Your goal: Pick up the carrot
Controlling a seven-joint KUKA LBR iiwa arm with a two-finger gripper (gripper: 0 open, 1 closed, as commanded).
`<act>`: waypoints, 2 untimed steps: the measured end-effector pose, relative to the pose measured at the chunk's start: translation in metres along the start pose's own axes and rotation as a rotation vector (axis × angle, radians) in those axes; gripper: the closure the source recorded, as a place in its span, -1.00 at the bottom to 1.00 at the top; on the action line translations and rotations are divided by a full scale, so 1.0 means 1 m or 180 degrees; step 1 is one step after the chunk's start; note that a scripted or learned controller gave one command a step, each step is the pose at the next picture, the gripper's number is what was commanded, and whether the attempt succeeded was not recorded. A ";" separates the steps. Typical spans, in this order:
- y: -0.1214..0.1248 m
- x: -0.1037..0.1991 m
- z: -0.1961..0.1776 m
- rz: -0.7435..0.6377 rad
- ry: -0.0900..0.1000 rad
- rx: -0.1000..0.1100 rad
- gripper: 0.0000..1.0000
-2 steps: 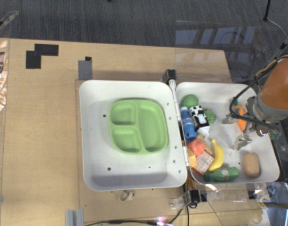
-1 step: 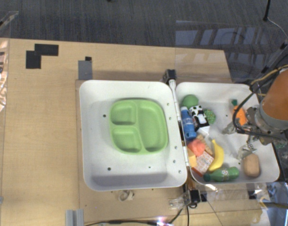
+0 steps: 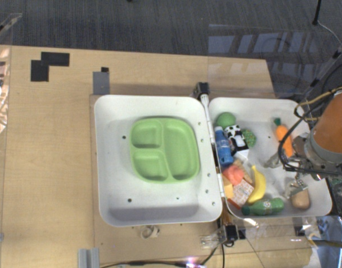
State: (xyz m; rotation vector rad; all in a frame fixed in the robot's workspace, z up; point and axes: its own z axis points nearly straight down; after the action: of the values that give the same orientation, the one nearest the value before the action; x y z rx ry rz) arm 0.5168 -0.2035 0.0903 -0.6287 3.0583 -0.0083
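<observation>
The carrot [image 3: 281, 133] lies in the right bin [image 3: 260, 108], near its far right side, orange with a green top, close against the arm's cables. The gripper [image 3: 297, 186] hangs low over the bin's right end, just above a tan potato-like lump [image 3: 300, 200]; from here I cannot tell how its jaws stand. A banana [image 3: 259, 184], a green cucumber [image 3: 266, 206] and a blue bottle [image 3: 221, 144] crowd the bin's left side. The left bin [image 3: 112, 205] holds a green divided plate [image 3: 162, 149].
</observation>
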 end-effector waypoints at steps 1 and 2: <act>0.002 0.013 -0.001 0.0684 -0.0003 0.0016 -1.00; 0.003 0.016 -0.001 0.1896 0.0006 0.0017 -1.00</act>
State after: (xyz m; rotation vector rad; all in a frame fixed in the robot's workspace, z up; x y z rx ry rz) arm 0.5004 -0.2070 0.0906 0.2967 3.1081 -0.0074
